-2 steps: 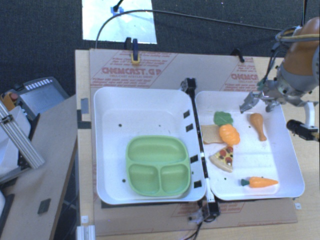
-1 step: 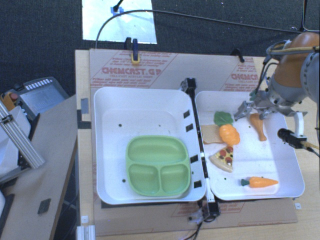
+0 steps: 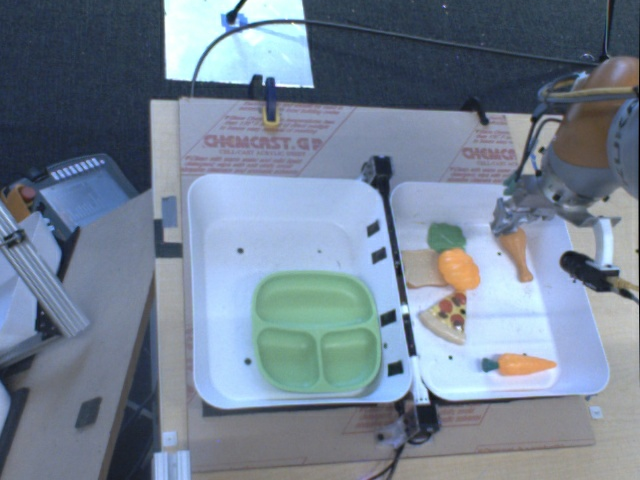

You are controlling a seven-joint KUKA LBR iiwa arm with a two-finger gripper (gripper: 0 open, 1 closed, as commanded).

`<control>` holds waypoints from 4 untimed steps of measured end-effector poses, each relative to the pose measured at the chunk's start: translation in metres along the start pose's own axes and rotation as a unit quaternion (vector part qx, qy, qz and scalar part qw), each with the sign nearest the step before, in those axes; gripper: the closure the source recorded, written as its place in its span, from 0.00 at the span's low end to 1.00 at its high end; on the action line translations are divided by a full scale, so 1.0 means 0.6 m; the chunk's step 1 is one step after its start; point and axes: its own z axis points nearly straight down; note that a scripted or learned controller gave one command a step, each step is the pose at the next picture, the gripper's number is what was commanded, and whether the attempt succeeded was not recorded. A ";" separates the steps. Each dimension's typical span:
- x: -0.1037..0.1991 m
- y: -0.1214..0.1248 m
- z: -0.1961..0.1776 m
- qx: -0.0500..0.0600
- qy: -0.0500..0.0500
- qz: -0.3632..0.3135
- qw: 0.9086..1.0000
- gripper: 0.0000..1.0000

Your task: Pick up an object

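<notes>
Gripper (image 3: 513,223) low in right bin (image 3: 580,353), near its far right edge, directly above tan drumstick-shaped toy (image 3: 517,252); finger state: cannot tell. Other candidates in same bin: green leaf (image 3: 446,236), orange fruit (image 3: 459,268), bread slice (image 3: 421,268), pizza slice (image 3: 446,316), carrot (image 3: 520,365) at near edge. Green divided plate (image 3: 317,330) in left bin (image 3: 215,228). Risk, judged: drumstick slim, tapered, could slip or roll out of off-centre pinch; bin wall close, may block fingers.

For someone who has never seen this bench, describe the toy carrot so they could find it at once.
Start at the right-hand white bin and go to its near edge. The carrot lies there on its side, alone, below the pizza slice. It is orange with a green stub at its left end.
</notes>
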 end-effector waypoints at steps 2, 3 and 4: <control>0.014 0.002 -0.186 -0.002 0.000 -0.002 1.000 1.00; 0.013 0.004 -0.244 -0.001 0.000 -0.002 1.000 1.00; 0.103 -0.001 -0.250 0.001 0.001 -0.003 1.000 1.00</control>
